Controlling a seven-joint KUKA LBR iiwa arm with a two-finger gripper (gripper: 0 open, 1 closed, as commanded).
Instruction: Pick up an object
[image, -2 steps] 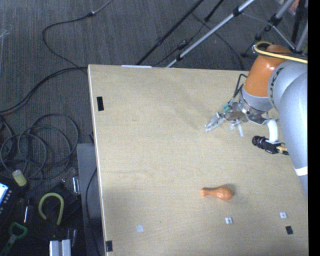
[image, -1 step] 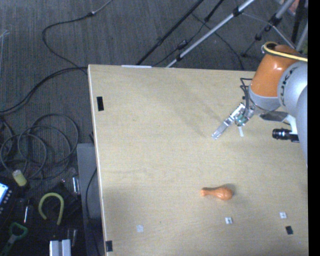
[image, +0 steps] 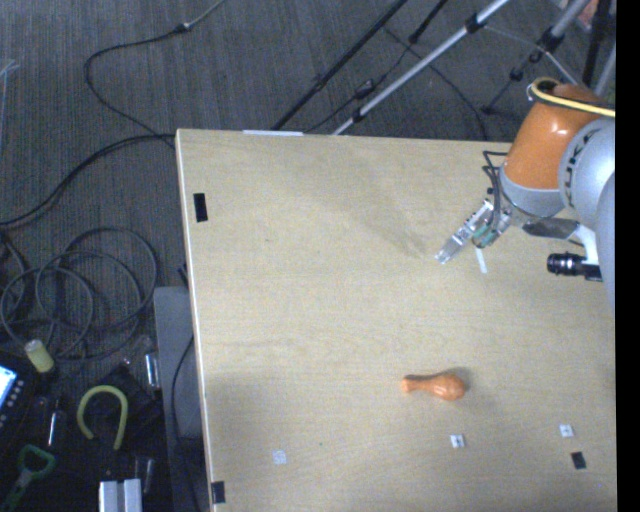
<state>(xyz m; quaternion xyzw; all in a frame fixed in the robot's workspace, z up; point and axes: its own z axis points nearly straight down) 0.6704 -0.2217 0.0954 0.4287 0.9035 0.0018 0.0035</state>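
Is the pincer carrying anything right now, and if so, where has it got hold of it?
Nothing is held. The pincer hangs above bare bench with nothing between its fingers; the orange pear-shaped object lies on the bench surface nearer the camera, well apart from it.

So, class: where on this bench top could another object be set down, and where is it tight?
The widest bare patch runs from the bench's left edge to the middle, between the black marker and the orange object. The strip between that object and the gripper is also bare. It is tightest at the right, under the arm.
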